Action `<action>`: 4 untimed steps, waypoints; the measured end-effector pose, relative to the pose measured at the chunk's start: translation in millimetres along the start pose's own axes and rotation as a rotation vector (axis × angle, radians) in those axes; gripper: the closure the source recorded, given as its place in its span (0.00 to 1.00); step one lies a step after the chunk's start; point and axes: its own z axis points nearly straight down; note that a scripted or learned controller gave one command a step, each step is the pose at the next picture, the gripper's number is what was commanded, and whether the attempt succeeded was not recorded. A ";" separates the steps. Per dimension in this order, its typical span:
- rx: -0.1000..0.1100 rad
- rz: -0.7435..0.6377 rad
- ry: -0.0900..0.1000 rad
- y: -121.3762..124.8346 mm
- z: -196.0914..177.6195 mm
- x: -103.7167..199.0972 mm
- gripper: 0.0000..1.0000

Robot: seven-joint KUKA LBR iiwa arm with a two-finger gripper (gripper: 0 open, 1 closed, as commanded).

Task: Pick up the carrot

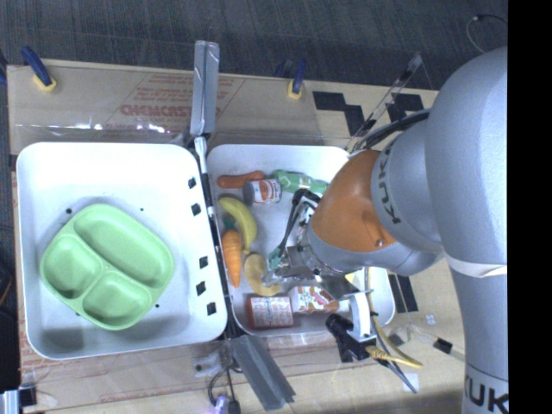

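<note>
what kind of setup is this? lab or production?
Most likely a robot lab bench for pick trials. Two white bins sit clamped to a cardboard-covered bench, toy food such as the carrot and banana fills the right one, and a grey arm reaches in.

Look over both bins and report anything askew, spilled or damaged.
Nothing spilled or visibly damaged. The carrot, banana and bottles lie jumbled on their sides in the right bin, as a loose pile would. The green tray sits at a tilt in the left bin.
</note>
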 end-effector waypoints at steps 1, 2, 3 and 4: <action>-0.002 0.247 0.000 51.5 -91.6 91.8 1.00; -0.002 0.567 0.000 27.6 -142.3 159.2 1.00; 0.002 0.846 0.000 11.0 -139.0 184.1 1.00; 0.001 1.166 -0.001 39.7 -119.3 194.6 1.00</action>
